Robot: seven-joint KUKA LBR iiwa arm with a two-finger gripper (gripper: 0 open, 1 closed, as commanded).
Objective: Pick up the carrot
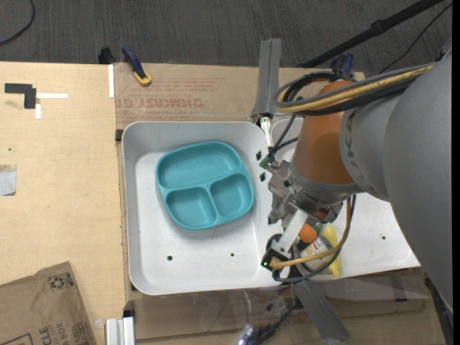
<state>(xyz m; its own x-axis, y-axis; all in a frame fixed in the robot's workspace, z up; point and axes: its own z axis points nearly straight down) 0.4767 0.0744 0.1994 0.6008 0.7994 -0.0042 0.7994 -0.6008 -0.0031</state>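
Observation:
In the right bin (374, 243), close to its left wall, a small orange piece that looks like the carrot (308, 232) peeks out from under the arm. My gripper (303, 225) hangs straight over it, beneath the orange band of the wrist. The arm's body hides most of the carrot and the gripper's tip. Whether the gripper touches the carrot cannot be made out.
A yellow object (331, 241) lies just right of the carrot, with a small white-and-orange item (316, 249) beside it. The left bin (144, 214) holds a teal three-compartment plate (206, 184). A cardboard sheet (172, 95) lies behind the bins.

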